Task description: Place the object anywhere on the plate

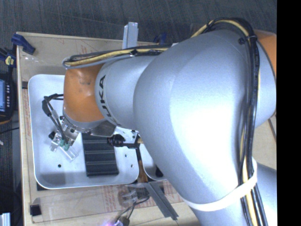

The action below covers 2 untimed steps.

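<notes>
Where the arm (188, 102) reaches, its fingers (61, 142) seemingly hover over the left bin (35, 126).

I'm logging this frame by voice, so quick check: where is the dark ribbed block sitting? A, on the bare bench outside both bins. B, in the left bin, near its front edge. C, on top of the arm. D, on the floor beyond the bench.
B: the dark ribbed block lies on the floor of the left bin, close to its near wall, just beside the gripper.
</notes>
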Available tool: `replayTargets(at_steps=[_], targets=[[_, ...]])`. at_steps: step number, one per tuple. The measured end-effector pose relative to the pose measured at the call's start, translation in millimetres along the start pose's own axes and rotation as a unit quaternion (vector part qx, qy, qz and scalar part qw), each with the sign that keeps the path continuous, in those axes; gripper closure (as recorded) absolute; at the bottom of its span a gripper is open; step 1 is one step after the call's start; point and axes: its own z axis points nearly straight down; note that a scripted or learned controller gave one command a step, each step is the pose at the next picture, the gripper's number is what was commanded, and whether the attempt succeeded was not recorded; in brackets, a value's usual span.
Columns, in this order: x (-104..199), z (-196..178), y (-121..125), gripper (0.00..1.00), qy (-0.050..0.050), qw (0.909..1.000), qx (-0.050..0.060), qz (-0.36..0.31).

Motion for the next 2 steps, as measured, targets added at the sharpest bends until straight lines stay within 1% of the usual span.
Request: replayTargets(at_steps=[1, 2], targets=[[-90, 19, 24, 1.00, -0.002, 0.9970, -0.002, -0.078], [-38, -8, -23, 1.00, 0.000, 0.9990, -0.001, -0.045]])
